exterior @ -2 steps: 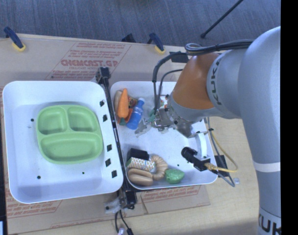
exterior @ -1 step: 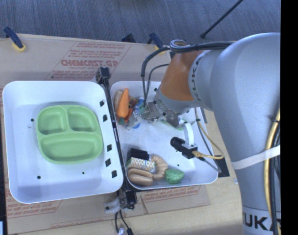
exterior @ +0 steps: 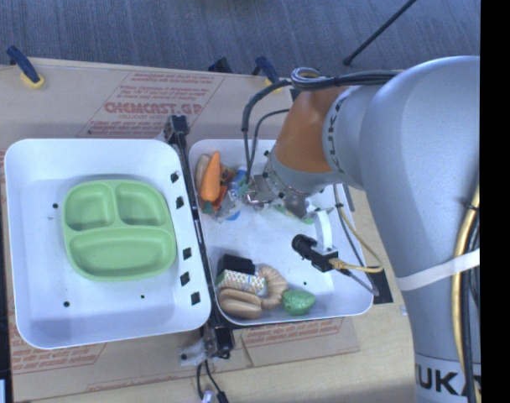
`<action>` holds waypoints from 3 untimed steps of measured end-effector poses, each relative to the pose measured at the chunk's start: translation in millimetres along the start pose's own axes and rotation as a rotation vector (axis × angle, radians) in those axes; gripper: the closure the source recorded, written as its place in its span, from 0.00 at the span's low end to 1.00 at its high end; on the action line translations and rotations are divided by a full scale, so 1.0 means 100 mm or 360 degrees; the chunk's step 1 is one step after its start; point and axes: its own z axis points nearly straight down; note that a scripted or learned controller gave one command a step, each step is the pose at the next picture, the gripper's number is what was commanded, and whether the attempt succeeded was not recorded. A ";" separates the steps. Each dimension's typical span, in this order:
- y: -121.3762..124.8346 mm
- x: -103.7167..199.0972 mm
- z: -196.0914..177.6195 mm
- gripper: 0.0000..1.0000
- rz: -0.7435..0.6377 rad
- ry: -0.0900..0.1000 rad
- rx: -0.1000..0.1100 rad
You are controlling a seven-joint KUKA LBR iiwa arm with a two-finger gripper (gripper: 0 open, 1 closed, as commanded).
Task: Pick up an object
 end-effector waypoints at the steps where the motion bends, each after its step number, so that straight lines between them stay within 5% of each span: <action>1: 0.35 0.91 -1.01 0.00 0.0118 -0.0001 0.0000; 2: 0.70 0.61 -1.01 0.00 -0.0617 -0.0004 -0.0005; 3: 0.69 0.53 -1.01 0.00 -0.1662 -0.0003 -0.0001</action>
